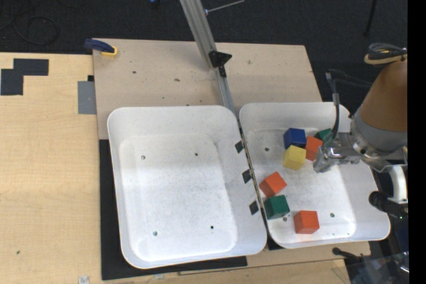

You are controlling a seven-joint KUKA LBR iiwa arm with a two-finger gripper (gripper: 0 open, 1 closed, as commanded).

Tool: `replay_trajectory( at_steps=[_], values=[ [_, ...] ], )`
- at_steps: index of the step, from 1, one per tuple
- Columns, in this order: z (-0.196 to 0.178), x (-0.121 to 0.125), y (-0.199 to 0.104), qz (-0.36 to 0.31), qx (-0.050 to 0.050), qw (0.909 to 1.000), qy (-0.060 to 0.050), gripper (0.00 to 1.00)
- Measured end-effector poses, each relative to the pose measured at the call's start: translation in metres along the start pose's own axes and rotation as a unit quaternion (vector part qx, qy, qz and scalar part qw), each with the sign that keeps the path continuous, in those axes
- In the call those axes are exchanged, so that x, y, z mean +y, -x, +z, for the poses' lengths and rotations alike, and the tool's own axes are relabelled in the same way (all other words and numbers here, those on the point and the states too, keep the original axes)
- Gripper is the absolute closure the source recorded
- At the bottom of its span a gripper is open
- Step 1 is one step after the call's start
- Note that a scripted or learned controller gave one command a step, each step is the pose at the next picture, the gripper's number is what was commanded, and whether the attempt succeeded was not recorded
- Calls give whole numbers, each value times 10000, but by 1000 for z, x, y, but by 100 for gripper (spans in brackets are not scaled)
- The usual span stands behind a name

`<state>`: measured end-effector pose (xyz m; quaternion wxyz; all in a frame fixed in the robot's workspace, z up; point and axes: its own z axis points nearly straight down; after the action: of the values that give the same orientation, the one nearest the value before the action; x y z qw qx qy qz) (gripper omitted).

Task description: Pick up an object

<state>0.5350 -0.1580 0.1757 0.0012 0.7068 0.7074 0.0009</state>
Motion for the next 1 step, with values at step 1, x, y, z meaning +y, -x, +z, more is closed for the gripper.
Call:
replay_trajectory(
  at_steps=[1],
  values=[
    [-64,2,3,-5,-4,10000,10,100]
  ],
)
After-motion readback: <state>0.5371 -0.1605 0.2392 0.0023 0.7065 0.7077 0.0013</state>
